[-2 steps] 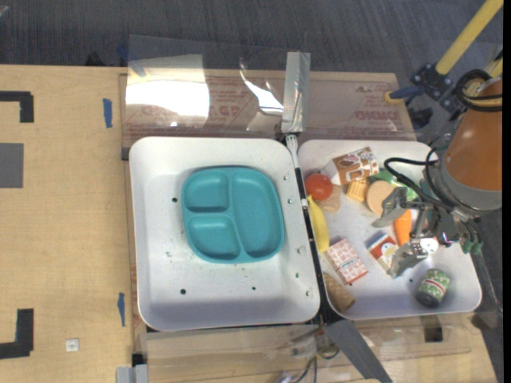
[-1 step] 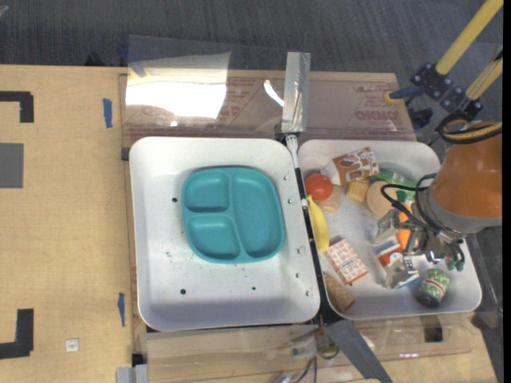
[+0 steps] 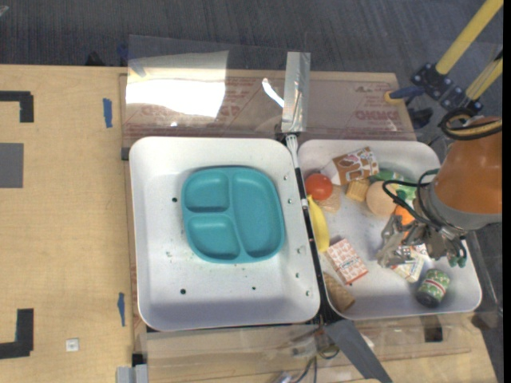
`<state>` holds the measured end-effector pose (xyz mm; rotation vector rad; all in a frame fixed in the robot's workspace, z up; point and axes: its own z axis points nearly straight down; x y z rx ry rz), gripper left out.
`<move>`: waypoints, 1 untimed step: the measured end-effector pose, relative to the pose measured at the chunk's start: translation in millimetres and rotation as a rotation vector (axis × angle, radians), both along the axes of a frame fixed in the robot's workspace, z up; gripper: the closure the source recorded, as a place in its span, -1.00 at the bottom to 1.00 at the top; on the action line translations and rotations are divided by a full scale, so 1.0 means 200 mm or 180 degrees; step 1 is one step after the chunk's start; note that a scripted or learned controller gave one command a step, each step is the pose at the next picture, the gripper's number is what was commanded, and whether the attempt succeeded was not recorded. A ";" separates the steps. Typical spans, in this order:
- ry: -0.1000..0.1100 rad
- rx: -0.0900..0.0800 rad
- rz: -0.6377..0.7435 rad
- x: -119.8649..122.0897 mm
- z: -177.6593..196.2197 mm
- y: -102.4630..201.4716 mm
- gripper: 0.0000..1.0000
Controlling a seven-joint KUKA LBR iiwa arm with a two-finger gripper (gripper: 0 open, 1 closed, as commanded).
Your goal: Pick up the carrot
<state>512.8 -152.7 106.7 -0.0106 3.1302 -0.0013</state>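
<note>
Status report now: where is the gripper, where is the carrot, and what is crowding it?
Gripper low in right bin. Carrot right beside it, partly hidden. Green can and small cartons close around.

A pale wooden bench (image 3: 56, 238) with black corner marks stands on dark grey carpet (image 3: 239, 6); light glares off clear plastic sheeting (image 3: 180, 94).

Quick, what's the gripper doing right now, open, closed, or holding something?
Gripper: cannot be told; it is down in the right bin, close beside the carrot.
</note>
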 end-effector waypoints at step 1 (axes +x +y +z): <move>-0.0012 -0.0011 0.0462 0.25 0.59 -0.03 1.00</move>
